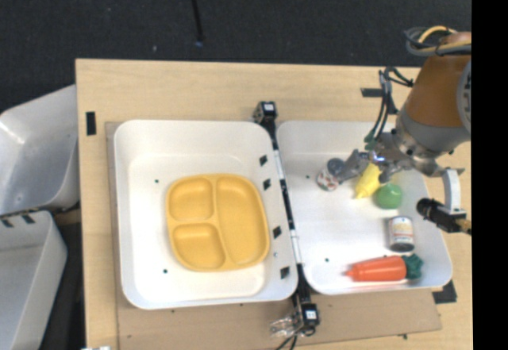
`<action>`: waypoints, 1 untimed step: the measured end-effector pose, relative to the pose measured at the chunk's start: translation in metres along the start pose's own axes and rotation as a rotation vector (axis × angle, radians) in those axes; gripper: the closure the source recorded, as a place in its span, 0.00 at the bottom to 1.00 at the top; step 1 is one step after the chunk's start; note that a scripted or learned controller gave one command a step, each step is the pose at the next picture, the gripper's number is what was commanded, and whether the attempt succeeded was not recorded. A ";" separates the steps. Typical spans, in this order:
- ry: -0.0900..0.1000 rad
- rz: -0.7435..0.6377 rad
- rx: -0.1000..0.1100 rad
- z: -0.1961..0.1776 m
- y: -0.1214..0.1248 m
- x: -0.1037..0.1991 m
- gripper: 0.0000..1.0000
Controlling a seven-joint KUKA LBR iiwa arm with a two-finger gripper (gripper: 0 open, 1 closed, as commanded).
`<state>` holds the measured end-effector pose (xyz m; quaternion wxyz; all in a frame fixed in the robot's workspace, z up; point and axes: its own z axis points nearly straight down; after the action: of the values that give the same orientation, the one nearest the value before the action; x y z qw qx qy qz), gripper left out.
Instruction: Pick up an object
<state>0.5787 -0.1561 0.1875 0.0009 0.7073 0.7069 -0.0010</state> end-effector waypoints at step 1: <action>0.001 0.002 0.003 0.051 -0.005 0.008 0.00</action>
<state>0.5735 -0.1482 0.1364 -0.0007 0.7080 0.7063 -0.0016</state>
